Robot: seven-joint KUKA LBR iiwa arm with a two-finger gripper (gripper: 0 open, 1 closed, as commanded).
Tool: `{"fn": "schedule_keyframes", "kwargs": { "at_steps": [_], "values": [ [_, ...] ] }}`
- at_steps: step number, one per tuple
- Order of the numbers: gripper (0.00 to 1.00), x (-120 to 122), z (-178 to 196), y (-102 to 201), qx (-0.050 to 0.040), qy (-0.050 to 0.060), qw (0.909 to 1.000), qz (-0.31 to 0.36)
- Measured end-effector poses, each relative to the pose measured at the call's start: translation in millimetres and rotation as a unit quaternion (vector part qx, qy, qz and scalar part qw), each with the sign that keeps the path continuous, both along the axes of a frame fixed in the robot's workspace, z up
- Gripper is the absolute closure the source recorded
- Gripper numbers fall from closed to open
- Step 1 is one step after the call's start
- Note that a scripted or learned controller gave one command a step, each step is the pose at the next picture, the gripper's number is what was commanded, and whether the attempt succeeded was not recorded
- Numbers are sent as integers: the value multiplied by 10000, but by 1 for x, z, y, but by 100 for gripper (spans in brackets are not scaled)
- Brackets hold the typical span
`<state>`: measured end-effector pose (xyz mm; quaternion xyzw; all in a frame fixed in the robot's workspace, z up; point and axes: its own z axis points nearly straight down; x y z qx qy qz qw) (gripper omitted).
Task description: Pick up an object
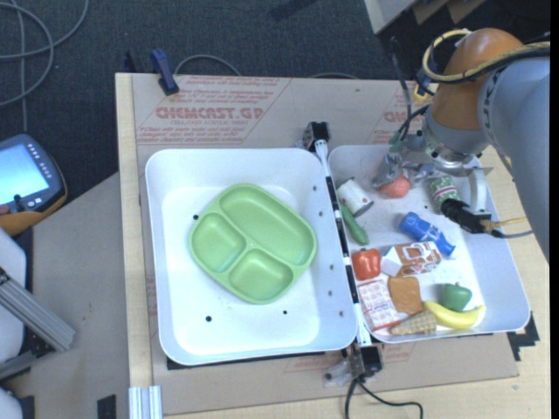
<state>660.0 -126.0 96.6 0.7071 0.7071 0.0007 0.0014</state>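
Red and small, the tomato-like toy (396,187) sits under the end effector (393,166). Its state is unclear. Rounded, it may roll free.

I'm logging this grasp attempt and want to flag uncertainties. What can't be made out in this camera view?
- Gripper: blurred and partly covered by the wrist above it in the camera view; whether it holds the red object is unclear.
- Can: partly hidden under the arm; label unreadable.
- Snack packets: print too small to read.
- Right bin: far corner hidden by the arm.
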Motion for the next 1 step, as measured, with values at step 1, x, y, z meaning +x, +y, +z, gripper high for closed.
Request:
{"fn": "schedule_keyframes", "kwargs": {
  "at_steps": [1],
  "values": [
    [100, 5, 96, 109, 25, -47, 10000, 62]
  ]
}}
